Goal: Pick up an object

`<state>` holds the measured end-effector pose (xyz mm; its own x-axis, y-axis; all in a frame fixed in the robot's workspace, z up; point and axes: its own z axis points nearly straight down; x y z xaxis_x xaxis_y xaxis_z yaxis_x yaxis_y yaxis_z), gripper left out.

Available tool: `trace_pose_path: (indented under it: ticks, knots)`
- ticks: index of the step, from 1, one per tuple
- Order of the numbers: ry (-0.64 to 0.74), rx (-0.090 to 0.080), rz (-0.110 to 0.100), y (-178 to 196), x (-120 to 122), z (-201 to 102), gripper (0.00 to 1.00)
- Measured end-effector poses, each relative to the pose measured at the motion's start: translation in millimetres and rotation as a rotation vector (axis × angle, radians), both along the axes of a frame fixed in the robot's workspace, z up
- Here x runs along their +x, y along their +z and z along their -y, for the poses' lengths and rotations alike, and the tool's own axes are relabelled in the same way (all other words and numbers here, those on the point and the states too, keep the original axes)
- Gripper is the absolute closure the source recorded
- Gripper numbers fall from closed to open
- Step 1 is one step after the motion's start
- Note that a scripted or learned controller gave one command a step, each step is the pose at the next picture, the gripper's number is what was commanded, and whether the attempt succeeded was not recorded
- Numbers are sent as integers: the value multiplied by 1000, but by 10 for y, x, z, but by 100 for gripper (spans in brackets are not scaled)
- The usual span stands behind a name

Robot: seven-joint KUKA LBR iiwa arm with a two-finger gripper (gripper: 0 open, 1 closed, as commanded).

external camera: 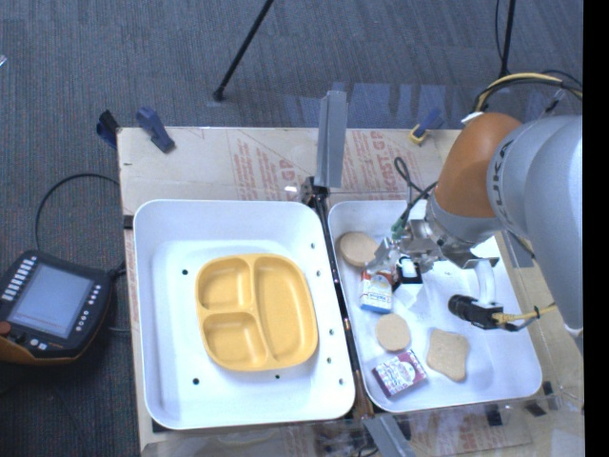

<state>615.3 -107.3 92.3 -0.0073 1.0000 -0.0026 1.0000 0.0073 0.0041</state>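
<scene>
Right bin (519, 369), near to far: purple packet (400, 373) and toast slice (447, 353) at the near edge, round cookie (393, 332), then the small blue-and-white carton (377, 292). Gripper (400, 260) sits just beyond and right of the carton, which lies on its near-left side with its long axis roughly near-far. Finger opening: cannot tell; nothing visibly held.

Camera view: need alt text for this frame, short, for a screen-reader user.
Seen from above, a grey robot arm reaches from the right, its gripper low over a small carton in the right bin, among two round cookies, a toast slice and a purple packet. The left bin holds a yellow divided tray.
</scene>
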Motion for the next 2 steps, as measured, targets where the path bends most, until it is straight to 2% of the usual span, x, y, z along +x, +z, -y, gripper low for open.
trace_pose_path:
  ticks: [1, 2]
  knots:
    - [1, 0, 5, 119, 18, 0, 100]
    - [13, 3, 3, 1059, -95, -260, 100]
